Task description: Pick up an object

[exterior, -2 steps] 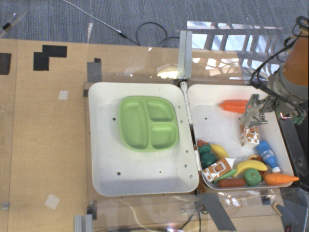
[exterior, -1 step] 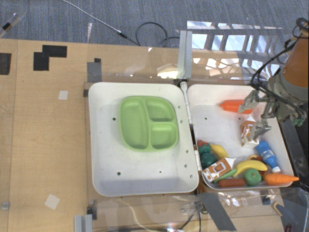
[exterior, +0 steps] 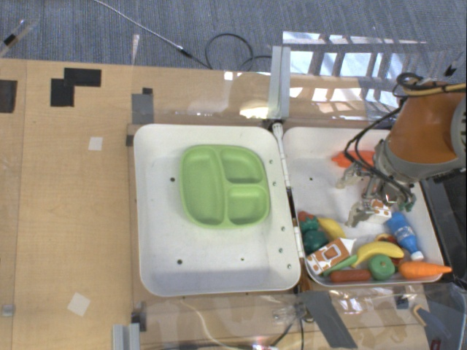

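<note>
Hovering low over the right bin [exterior: 321, 168], my end effector [exterior: 373, 204] hangs beneath the orange-banded arm [exterior: 427, 133]; I cannot tell how it is set from this slanted view. Just beside it lies a small blue bottle [exterior: 403, 235]. Toys crowd the bin's near corner: a banana [exterior: 378, 251], a green ball [exterior: 381, 267], a carrot [exterior: 422, 270], a red sausage [exterior: 350, 275] and a small carton [exterior: 329, 256]. A green divided plate [exterior: 223, 185] sits in the left bin [exterior: 160, 254] on the tabletop [exterior: 66, 217].
</note>
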Controlling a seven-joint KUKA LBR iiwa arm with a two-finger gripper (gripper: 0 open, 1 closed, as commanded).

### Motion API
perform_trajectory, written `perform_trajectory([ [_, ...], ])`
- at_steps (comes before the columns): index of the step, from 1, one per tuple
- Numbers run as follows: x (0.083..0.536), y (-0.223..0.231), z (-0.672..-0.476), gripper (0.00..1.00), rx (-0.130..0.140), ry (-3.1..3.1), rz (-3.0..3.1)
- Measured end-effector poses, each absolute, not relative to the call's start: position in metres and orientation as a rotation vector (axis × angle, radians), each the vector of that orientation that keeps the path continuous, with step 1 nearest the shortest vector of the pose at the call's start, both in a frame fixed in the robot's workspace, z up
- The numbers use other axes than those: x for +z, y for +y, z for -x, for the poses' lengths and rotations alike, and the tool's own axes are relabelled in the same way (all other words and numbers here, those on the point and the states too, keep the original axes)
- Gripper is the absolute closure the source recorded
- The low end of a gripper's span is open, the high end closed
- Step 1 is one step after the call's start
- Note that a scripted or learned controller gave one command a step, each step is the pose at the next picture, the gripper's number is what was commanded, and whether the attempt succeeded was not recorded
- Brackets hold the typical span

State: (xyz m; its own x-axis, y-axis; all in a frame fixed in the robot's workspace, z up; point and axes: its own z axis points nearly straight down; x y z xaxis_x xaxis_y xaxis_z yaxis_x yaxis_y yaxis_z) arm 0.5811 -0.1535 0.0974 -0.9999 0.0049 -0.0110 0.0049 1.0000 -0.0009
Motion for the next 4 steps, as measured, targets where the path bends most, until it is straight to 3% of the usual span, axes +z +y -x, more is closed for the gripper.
perform_trajectory([
  [1, 0.089, -0.197, -0.552, 0.0, -0.005, 3.128, -0.074],
  [2, 0.104, -0.195, -0.557, 1.0, -0.007, 3.117, -0.064],
  [3, 0.091, -0.201, -0.501, 1.0, -0.012, 3.05, 0.671],
  [4, 0.09, -0.201, -0.5, 0.0, -0.01, 3.051, 0.673],
])
